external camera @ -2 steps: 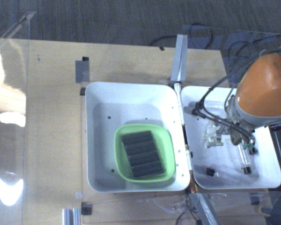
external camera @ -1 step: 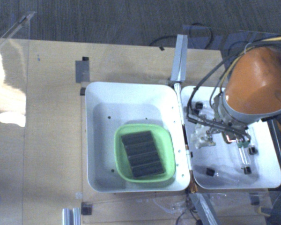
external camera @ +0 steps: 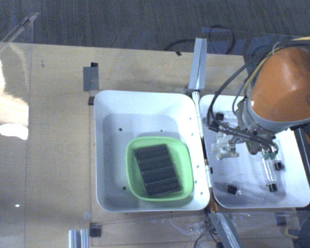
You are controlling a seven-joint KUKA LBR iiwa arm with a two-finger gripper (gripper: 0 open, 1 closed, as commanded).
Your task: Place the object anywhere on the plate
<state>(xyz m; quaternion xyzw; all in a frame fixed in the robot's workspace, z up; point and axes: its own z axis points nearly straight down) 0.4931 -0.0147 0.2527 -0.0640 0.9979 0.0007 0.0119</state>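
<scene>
Left white bin (external camera: 108,138) holds a light green plate (external camera: 137,154), square-ish with rounded corners, sitting toward the bin's near-right part. On the plate lies a dark grey ribbed rectangular object (external camera: 156,170), flat, slightly rotated, fully inside the plate rim and resting on it. A few small dark specks dot the left bin floor near the plate.

Right white bin (external camera: 294,190) sits just beside the left one, their rims touching along the middle. The arm (external camera: 287,89) comes in from the right, its big orange band over the bin's upper half, black cables looping off it. The gripper (external camera: 226,151) hangs low over the right bin's left part, apart from the plate and the object; it looks pale and blurry, and whether it is apart or together cannot be told. Nothing visible between it. A small dark item (external camera: 231,189) lies on the right bin floor toward the near edge, and a thin clear tube-like piece (external camera: 269,172) lies near the bin's right side. Both bins sit on a tan wooden surface (external camera: 46,138) with glare patches at left.
</scene>
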